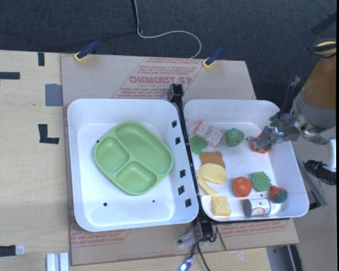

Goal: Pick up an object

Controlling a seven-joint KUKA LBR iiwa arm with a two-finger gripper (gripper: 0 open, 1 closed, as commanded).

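Observation:
My gripper (264,140) reaches in from the right over the right bin (286,168), near its right wall. A small orange-red object (259,147) sits between its fingertips, and the gripper is shut on it. Other toy food lies in this bin: a green ball (234,136), a pink-and-white packet (208,133), a red tomato (242,186), a green bumpy piece (260,180), a yellow slice (213,174), a yellow cheese block (220,205), a small can (256,208) and a strawberry (278,194).
The left bin (85,151) holds a green divided plate (133,157). A black divider with clips (182,151) runs between the bins. Both stand on a cardboard sheet (152,78). A cable (158,35) lies beyond the bench.

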